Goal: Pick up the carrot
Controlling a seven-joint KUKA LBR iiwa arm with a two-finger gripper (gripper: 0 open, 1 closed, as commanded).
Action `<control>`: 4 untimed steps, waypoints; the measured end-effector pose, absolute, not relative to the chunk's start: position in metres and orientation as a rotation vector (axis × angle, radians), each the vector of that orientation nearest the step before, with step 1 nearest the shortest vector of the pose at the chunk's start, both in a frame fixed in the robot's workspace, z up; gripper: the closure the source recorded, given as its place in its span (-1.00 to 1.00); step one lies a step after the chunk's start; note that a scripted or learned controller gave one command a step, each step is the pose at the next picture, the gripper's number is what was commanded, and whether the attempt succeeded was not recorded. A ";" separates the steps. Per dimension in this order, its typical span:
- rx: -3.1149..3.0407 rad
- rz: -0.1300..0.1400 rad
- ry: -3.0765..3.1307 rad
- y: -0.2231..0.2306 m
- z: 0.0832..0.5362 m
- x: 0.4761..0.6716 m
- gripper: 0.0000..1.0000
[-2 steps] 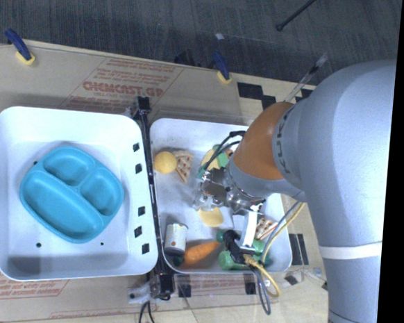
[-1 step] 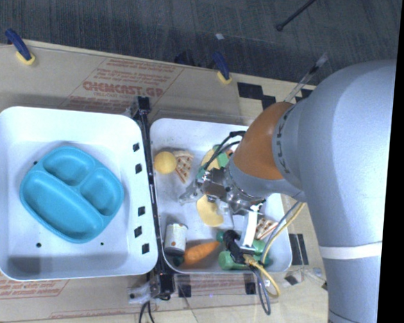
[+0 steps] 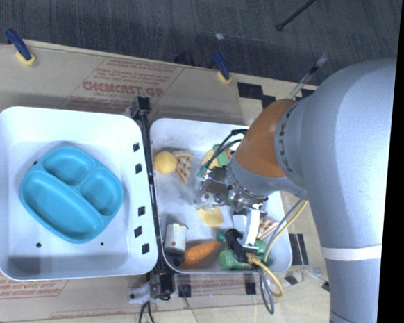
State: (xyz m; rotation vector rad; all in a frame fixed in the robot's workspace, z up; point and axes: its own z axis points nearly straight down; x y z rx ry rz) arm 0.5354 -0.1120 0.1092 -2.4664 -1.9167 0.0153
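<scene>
The carrot point(image 3: 200, 253) lies at the lower edge of the right bin point(image 3: 190, 130), and the gripper point(image 3: 215, 193), its spread impossible to tell, hovers mid-bin, so the approach seems in hand and probably needs a shift down-frame.

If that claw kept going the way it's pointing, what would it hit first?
Likely the pale yellow piece just under the gripper in the right bin, not the carrot, which lies aside by the near wall. Depth is hard to judge.
</scene>
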 end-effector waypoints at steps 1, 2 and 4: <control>-2.466 0.016 -1.917 -0.112 0.109 0.535 -1.00; -2.457 0.019 -1.920 -0.111 0.118 0.535 1.00; -2.250 0.003 -2.177 -0.114 0.092 0.501 -1.00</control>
